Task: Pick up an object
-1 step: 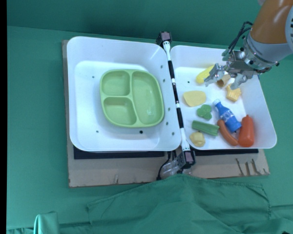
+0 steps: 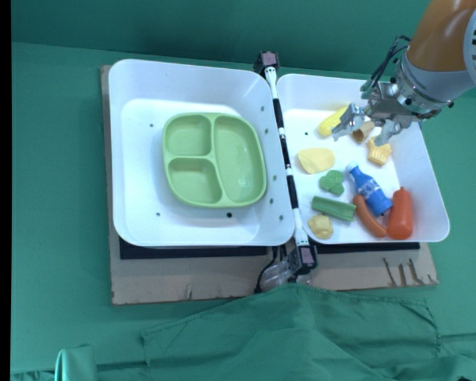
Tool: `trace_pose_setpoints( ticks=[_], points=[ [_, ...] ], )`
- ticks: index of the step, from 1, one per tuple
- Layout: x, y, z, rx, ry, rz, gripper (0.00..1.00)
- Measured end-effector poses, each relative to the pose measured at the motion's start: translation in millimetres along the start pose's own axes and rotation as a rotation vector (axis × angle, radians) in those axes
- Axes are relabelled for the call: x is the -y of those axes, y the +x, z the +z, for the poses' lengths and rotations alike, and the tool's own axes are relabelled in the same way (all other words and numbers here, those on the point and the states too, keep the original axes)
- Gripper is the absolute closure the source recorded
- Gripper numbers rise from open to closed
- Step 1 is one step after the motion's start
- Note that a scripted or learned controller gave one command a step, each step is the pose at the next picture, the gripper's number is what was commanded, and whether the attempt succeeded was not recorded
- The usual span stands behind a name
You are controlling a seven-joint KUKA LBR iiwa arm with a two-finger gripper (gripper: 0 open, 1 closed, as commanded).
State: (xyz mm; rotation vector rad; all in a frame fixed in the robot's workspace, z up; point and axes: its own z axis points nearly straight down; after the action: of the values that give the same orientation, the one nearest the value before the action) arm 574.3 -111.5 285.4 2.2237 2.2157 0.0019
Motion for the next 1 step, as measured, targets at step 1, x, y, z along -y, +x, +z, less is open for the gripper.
trace_pose_setpoints(
  ticks=[1],
  points=[
    [6.6, 6.0, 54.9, 0.000, 0.005, 0.000, 0.00]
  ],
)
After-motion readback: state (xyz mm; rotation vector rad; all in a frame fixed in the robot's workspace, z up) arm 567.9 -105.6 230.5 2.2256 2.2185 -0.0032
